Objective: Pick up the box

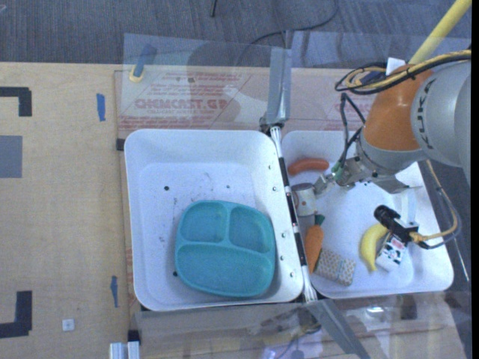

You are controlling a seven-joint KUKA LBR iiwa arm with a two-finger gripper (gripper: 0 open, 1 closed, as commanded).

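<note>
progress: box not lifted, nothing done | my tool (323, 185): above the right bin's (434, 279) left edge, grip state — cannot tell | box (391, 254): flat by right bin's near-right corner, just beside banana (370, 246) | left: reach, grasp, lift

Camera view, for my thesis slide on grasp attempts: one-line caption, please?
KUKA arm's claw low at right bin's left edge, near carrot and sausage; teal tray in left bin.
</note>
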